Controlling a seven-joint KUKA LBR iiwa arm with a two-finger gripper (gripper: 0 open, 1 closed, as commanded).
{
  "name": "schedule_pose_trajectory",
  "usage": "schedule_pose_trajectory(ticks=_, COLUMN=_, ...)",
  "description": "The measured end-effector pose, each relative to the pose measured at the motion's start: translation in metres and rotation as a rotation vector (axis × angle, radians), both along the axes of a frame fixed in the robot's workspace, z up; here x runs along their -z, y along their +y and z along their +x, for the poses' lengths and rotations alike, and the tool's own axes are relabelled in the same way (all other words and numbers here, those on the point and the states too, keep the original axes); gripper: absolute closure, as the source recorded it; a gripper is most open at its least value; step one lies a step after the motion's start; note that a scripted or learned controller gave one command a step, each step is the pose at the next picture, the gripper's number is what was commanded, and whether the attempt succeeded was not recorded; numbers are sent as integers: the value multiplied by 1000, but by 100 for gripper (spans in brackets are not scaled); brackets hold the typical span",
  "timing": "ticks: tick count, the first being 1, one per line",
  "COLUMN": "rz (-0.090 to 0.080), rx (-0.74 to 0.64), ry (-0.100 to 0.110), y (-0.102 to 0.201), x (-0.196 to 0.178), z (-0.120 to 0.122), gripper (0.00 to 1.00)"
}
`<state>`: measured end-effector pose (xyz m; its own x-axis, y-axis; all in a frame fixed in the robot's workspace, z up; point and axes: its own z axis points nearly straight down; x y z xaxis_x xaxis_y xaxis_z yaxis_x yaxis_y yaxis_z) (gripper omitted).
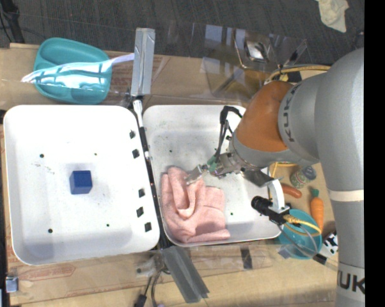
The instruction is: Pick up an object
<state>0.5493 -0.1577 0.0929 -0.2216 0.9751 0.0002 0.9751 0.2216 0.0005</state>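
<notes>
A crumpled pink cloth (194, 208) lies in the front left part of the right bin (180, 130). My gripper (201, 172) reaches in from the right and hangs low at the cloth's upper edge, touching it or just above it. The grey arm and its orange band hide the bin's right side. A small blue cube (81, 181) sits alone in the middle of the left bin (26, 133), far from the gripper.
A teal dustpan (71, 70) rests on the bench behind the left bin. To the right of the right bin lie an orange carrot (316, 210), a teal bowl (300, 236) and a few small items. A divider with black clips separates the bins.
</notes>
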Motion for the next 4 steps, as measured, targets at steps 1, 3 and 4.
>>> schedule_pose_trajectory(ticks=1, rz=1, rx=-132, ry=2, y=54, x=1, z=-29, gripper=0)
schedule_pose_trajectory(ticks=3, rz=-1, rx=-136, ry=-1, y=53, x=-9, z=-27, gripper=0)
schedule_pose_trajectory(ticks=4, rz=-2, rx=-142, ry=-2, y=53, x=-19, z=-26, gripper=100)
